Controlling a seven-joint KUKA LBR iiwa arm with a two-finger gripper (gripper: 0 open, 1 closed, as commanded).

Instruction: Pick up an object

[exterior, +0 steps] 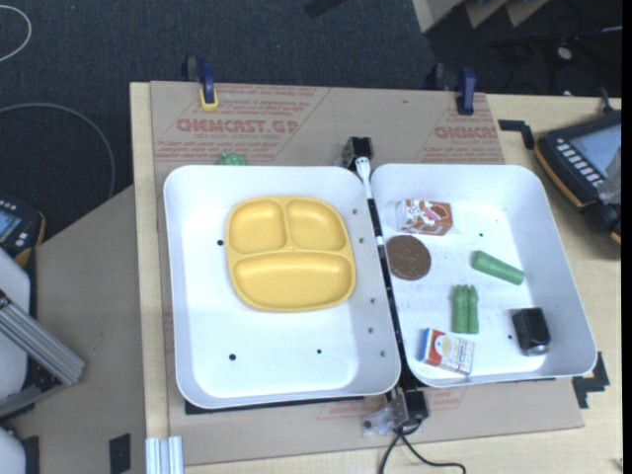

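The right bin [513, 191] holds several small objects. A red and white packet [425, 216] lies near its back left. Just in front of it rests a brown round disc [408, 258]. A green cylinder [497, 268] lies toward the right, and a green bundle [465, 308] sits upright-oriented near the middle. A small carton with blue and red print [446, 351] lies at the front, and a black block [530, 330] rests at the front right.
The left bin [197, 294] carries a yellow three-compartment plate [290, 253]. A handheld pendant [585, 161] sits at the bench's right edge. Clamps [206, 82] hold the board at the back. A small green item [232, 158] lies behind the left bin.
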